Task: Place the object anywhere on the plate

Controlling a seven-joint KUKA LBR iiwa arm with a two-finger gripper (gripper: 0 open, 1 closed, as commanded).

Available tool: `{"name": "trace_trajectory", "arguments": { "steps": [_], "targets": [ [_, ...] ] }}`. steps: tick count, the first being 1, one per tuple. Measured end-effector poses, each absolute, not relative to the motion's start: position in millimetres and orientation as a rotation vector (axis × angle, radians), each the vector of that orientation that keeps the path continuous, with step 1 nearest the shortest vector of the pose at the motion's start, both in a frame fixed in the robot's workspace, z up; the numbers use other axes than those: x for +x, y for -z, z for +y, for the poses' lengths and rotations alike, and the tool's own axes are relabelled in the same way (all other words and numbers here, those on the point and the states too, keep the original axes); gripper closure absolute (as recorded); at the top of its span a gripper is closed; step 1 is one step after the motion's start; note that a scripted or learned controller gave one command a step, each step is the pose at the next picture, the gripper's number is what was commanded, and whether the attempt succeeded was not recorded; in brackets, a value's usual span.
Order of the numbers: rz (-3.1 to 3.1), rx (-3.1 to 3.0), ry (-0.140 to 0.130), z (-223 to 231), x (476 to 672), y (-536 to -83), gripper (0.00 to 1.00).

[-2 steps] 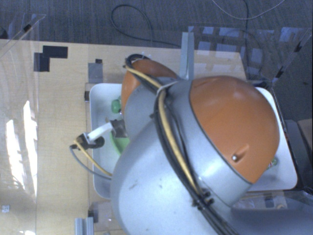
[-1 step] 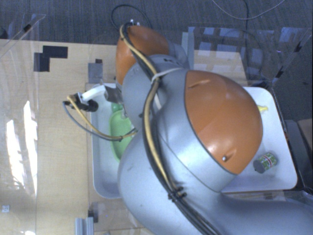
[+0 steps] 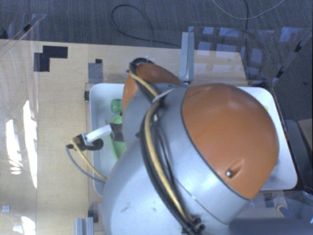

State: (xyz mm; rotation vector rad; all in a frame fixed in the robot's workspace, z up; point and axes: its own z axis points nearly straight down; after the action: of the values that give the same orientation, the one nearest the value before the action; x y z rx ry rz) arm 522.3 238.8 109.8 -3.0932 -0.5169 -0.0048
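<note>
Closest to us, the arm (image 3: 205, 160) hides most of both bins. We see a green object (image 3: 116, 106) in the left bin (image 3: 98, 94), just beside the arm's wrist; it looks like light, smooth plastic, likely slippery, best taken across its narrow middle. Whether our end effector is clamped on it, we cannot tell. Part of the right bin (image 3: 281, 131) shows white, and both bins sit on the worktop (image 3: 49, 131).

Arm blocks most of both bins
Grey-orange arm (image 3: 205, 155) covers nearly all the left bin (image 3: 100, 99); green object (image 3: 116, 131) beside the arm partly hidden, shape unclear.
</note>
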Motion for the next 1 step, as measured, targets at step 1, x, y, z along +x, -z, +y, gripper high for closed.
{"name": "trace_trajectory", "arguments": {
  "steps": [1],
  "targets": [
    [-0.327, -3.115, 0.018, 239.8, 588.5, -92.1, 0.0]
  ]
}}
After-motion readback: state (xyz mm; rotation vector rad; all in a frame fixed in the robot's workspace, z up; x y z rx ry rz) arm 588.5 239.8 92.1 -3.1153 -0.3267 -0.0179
